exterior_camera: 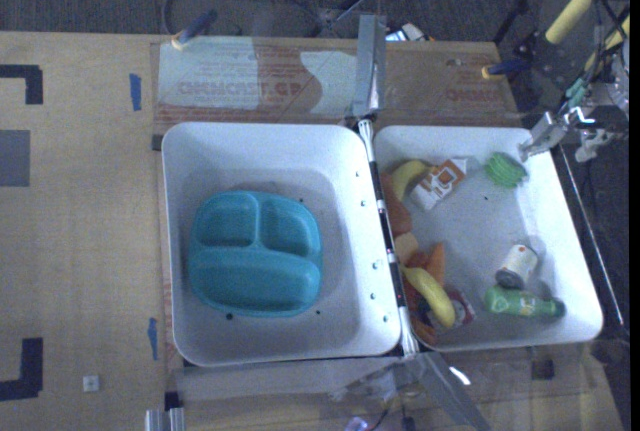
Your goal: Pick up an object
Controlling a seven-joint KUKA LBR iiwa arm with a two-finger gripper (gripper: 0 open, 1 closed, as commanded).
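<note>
The right bin (583,264) holds several small things. A green crinkled object (507,170) lies near its far right corner, and a white and orange carton (440,183) rests beside a yellow banana (405,177) at the far left. A small white can (517,265) and a green bottle (522,302) lie near the front right. Another banana (430,294) and orange pieces (434,261) sit along the left wall. My gripper (545,132) hangs over the bin's far right corner, just up and right of the green object, with nothing seen in it.
The left bin (250,144) holds a teal divided plate (256,252). A metal divider (366,69) stands behind the seam between the bins. Cables and yellow tubing (575,9) crowd the far right, by the arm.
</note>
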